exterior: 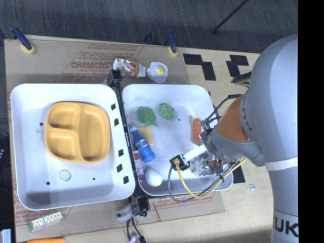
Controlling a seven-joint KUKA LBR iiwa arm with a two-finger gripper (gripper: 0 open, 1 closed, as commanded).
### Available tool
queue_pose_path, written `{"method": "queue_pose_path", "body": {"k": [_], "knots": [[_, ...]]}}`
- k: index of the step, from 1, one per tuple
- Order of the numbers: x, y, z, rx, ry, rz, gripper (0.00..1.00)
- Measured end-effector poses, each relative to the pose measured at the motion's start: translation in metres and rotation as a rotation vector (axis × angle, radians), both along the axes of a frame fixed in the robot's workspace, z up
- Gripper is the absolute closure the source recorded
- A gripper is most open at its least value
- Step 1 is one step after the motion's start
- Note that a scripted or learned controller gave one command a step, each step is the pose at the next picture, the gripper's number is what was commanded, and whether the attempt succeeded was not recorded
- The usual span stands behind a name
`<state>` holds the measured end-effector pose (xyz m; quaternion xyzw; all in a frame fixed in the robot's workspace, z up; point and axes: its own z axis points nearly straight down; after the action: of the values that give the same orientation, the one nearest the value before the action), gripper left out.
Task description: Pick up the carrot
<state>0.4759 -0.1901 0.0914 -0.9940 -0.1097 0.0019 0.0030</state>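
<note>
The small orange carrot [196, 129] lies in the right-hand shallow white plastic bin [167, 92], close against that bin's right wall, a little right of the frame's centre, its length running roughly up and down the picture; the tool [205, 162] hangs low just below it in the frame, at the bin's lower right, under the grey wrist with the orange band [234, 124]; whether it touches the bin floor I cannot tell. To do this step well, the tool would need, in my judgement, to shift toward the upper part of the frame until it stands over the carrot's middle, turned so that it closes across the narrow width and not along the length; the wall just beside the carrot leaves little room on that side, so a slightly inward approach seems safer, and the yellow cable [188, 189] looping over the bin's lower rim should be kept from snagging. The wrist hardware and cabling hide the working end, so I cannot tell how far apart it stands; nothing can be seen held in it, and the carrot lies apart from it. The green leafy toy [147, 116], the green bumpy ball [165, 111] and the blue bottle [143, 147] lie well to the left, out of the way.
</note>
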Motion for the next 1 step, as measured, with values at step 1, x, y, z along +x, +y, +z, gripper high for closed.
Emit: {"method": "queue_pose_path", "body": {"k": [1], "knots": [[-0.0003, -0.0005, -0.0001, -0.001, 0.001, 0.0, 0.0]]}}
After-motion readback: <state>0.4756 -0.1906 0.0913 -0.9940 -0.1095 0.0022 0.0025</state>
